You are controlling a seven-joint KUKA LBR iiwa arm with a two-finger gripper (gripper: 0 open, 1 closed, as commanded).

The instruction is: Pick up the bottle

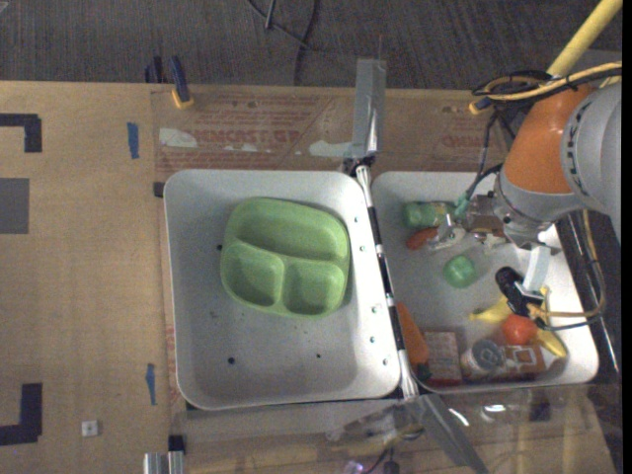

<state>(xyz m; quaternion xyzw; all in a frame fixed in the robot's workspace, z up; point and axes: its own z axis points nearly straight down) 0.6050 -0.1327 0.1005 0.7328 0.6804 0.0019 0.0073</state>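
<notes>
The bottle [509, 360] lies on its side against the near wall of the right bin [583, 358]. It has a grey cap at its left end and a brown body with a reddish label. My gripper [446, 229] is low in the far left part of the same bin, well away from the bottle. It sits between a green packet [425, 212] and a small red item [419, 238]. I see nothing held in it.
Around the bottle are an orange ball [518, 328], a yellow banana [491, 312] and a small printed box [441, 355]. A carrot [412, 332] lies along the right bin's left wall, and a green ball [459, 270] sits mid-bin. The left bin [197, 363] holds a green divided plate [286, 257].
</notes>
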